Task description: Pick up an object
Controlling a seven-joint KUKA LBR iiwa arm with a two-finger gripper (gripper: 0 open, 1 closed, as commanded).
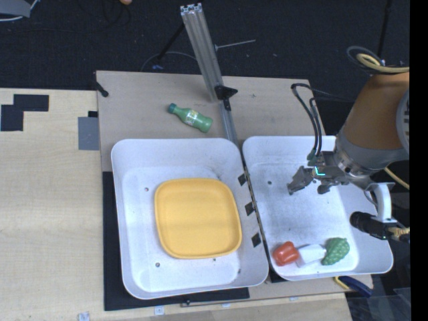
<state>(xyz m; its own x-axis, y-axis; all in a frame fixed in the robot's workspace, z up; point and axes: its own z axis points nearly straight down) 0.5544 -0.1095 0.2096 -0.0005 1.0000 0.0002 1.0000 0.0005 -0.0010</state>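
Across the table, a pale wooden top, two shallow white bins sit side by side, and the right bin serves as the landmark for everything else. Just to its left, touching along a shared edge with small dark clips, lies the left bin. Above the right bin's far-right corner hangs the grey arm with its orange band, reaching in over the bin's right rim. Left of the right bin, inside the left bin, a square yellow plate lies flat near the middle. Beyond the right bin's far-left corner, a slanted aluminium rail rises from the table. Over the right bin's upper middle sits the end effector; its dark fingers point down and left toward the bin floor, spread a little apart, with nothing between them. Well beyond the right bin's far-left corner, on the bare table, a green bottle lies on its side. Along the right bin's near edge three small things sit in a row, well apart from the end effector: a green vegetable toy toward the right, a white block touching it, and a red pepper toy just left of the block.
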